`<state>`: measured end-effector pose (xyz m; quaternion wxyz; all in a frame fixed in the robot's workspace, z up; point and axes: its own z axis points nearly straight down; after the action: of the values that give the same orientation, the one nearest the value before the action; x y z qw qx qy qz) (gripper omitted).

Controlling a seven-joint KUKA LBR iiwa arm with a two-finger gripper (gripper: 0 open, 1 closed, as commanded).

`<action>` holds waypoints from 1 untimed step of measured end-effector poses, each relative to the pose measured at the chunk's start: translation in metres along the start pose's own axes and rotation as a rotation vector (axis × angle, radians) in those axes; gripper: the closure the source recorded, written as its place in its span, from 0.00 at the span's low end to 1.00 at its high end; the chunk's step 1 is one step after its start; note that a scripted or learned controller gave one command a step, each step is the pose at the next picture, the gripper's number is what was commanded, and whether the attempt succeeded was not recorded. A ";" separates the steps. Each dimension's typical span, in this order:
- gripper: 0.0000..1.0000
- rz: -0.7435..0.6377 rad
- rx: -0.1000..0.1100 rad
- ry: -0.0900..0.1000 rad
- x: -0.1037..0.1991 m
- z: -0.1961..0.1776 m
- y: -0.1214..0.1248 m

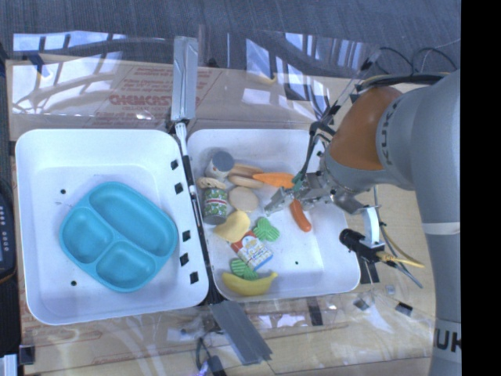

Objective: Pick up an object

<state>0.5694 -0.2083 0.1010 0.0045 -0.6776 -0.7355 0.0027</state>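
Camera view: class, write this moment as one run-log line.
arm: over right bin | pincer: low among toy food, by carrots | blue plate: left bin | pick: not confirmed

floor (117, 2): dk grey carpet | bench (117, 92): cardboard-brown, glare streaks

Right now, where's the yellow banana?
In the camera view, the yellow toy banana lies in the right-hand white bin, at its near edge towards the left corner, just below the small red-and-white packet.
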 end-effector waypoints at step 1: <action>1.00 -0.004 -0.003 -0.002 -0.001 -0.012 0.001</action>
<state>0.5709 -0.2090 0.1133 0.0025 -0.6761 -0.7368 0.0023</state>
